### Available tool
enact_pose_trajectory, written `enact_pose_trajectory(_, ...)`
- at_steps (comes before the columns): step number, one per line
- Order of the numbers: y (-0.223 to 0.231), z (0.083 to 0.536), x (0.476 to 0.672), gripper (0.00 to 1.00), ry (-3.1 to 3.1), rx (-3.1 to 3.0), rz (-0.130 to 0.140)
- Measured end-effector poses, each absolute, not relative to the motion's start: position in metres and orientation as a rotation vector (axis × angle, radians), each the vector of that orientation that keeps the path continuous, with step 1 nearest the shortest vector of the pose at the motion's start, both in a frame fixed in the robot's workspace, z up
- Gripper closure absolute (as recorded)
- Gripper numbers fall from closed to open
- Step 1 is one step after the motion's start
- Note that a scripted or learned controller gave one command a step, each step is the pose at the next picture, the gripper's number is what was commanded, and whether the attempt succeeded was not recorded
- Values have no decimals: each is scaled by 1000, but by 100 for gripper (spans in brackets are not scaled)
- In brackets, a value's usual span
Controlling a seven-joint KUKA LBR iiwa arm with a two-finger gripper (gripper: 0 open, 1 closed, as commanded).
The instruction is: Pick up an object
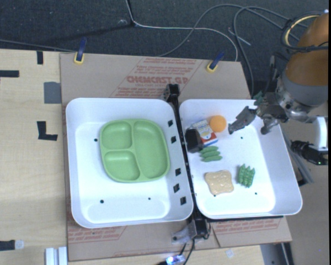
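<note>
My gripper (252, 123) hangs over the back of the right bin (276, 170), its two dark fingers spread apart with nothing between them. Just left of it lies an orange ball (218, 123). A small carton with red and blue print (203, 134) and a black item (191, 141) sit by the bin's left wall. A green pea pod (211, 155) lies below them. Nearer the front rest a tan slice of bread (219, 182) and a green leafy piece (246, 175).
The left bin (83, 203) holds a green divided plate (134, 150). Both bins stand on a cardboard sheet (149, 76) held by clamps. Cables trail across the dark floor behind. The arm's grey body and orange band (311, 48) stand at the right.
</note>
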State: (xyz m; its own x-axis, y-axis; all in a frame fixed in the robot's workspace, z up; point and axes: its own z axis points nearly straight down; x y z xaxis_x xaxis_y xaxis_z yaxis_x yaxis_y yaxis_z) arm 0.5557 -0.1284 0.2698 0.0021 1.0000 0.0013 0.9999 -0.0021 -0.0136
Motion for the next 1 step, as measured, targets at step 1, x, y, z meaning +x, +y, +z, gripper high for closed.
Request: enact_pose_trajectory(1, -128, 277, 558, 0, -2222, -2219, 2)
